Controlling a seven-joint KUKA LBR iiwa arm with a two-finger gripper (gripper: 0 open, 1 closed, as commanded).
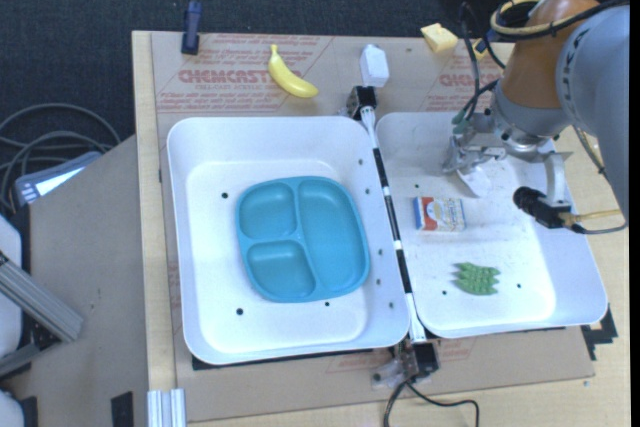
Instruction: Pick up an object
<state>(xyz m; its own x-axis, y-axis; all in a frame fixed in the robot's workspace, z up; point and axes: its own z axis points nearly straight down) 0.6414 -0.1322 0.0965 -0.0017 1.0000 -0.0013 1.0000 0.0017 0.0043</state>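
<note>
My gripper [472,167] hangs low over the back of the right bin [570,300], its tip near the bin floor. Just in front of it and to the left lies a small white packet with red and blue print [440,214], apart from the gripper. A green pea pod toy [476,279] rests nearer the front of the same bin. The view does not show anything held between the fingers.
The left bin [200,215] holds a blue divided plate [299,237]. Behind the bins on the cardboard lie a yellow banana [289,75], a small white object [374,64], a yellow wedge [438,37] and a dark blue piece [190,26].
</note>
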